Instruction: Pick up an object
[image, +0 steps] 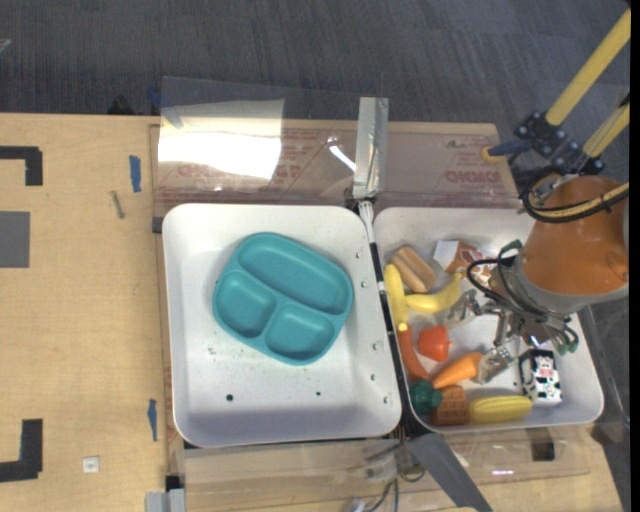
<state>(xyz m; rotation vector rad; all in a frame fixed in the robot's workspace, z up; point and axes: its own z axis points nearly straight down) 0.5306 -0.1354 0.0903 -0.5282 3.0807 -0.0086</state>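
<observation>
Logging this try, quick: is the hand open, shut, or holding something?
Hand: low in the right bin among toy food; open or shut cannot be told.

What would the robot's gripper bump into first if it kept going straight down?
Probably the toy carrot, which lies just beside the gripper in the right bin. Depth is hard to judge, so it might touch the bin floor instead.

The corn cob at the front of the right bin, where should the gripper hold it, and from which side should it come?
Probably grip the corn cob across its middle, coming straight down from above. It lies flat and long, roughly parallel to the front wall of the right bin, so the fingers should close across its narrow width. The cow toy sits close to its right end, so the middle looks safer.
</observation>
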